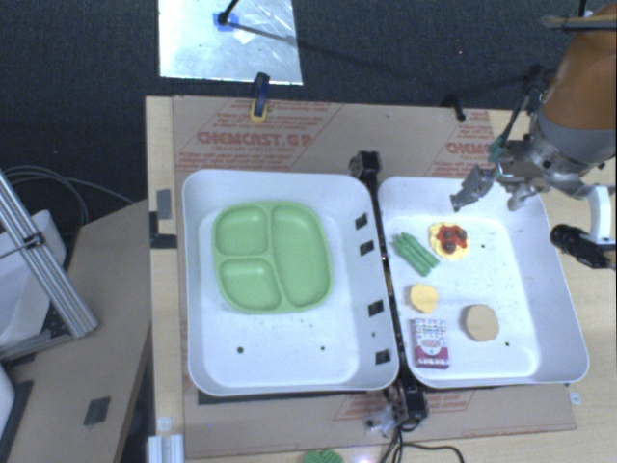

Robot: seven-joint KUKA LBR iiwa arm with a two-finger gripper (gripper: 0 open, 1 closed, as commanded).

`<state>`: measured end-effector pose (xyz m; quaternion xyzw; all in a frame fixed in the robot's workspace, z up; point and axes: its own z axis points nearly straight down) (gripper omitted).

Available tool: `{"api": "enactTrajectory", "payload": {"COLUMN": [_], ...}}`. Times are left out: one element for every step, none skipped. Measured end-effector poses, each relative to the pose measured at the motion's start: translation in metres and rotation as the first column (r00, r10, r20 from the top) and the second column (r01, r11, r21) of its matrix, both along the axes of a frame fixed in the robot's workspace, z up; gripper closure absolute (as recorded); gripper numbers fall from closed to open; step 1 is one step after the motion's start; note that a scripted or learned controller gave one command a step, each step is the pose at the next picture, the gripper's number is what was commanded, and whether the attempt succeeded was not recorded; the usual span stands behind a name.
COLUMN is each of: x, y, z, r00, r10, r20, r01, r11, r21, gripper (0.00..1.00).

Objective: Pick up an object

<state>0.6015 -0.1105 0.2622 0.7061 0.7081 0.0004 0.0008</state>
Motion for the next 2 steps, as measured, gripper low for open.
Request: {"api": "enactTrajectory", "payload": {"x": [-0.033, -0.066], "y": [0.027, 0.026], "z": [-0.157, -0.180], "r00": [1.000, 1.000], "r10": [-0.001, -0.003], "r20": [-0.016, -0.006], "r01": [0.001, 0.003], "r11": [1.000, 1.000], "r21": [0.004, 0.002], "gripper": [0.00, 0.00]}}
